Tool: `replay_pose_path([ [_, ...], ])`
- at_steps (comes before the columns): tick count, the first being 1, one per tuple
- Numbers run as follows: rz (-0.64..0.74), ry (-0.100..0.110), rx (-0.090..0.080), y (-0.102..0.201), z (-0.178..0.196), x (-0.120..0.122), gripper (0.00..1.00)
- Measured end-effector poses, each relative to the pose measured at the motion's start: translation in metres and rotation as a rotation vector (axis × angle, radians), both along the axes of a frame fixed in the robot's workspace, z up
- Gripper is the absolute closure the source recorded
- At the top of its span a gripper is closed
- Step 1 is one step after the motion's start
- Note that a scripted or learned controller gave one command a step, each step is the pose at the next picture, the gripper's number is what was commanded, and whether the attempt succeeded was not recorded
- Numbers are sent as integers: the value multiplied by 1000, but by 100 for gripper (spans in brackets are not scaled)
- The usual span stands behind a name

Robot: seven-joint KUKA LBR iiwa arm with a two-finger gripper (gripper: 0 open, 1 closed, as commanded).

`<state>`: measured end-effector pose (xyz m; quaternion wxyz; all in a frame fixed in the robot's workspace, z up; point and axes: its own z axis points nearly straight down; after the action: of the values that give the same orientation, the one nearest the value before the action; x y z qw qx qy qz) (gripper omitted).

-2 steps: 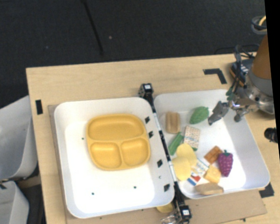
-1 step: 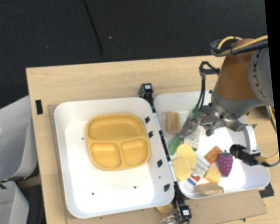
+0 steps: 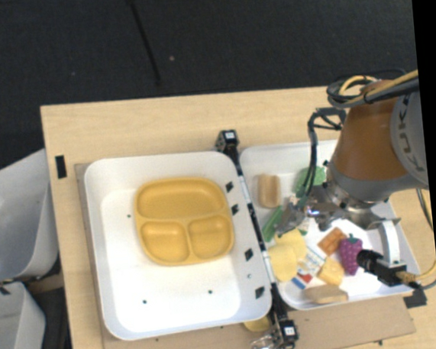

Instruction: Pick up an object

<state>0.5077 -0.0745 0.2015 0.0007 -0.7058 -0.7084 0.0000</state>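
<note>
Looking into the right bin (image 3: 277,153), I see a jumble of small objects (image 3: 318,256) heaped toward its 6 o'clock end. The gripper (image 3: 302,214) hangs over them at their 11 o'clock; its jaws I cannot tell. A yellow divided tray (image 3: 184,219) fills the left bin (image 3: 130,301).

Right bin (image 3: 291,297) holds a loose pile: tan bread roll (image 3: 269,190), yellow cheese slice (image 3: 285,258), purple grapes (image 3: 351,253), green item (image 3: 273,221).
</note>
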Motion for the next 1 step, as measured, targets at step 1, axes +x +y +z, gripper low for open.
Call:
replay_pose_path([
  [1, 4, 0, 1, 64, -1, -17, 0],
])
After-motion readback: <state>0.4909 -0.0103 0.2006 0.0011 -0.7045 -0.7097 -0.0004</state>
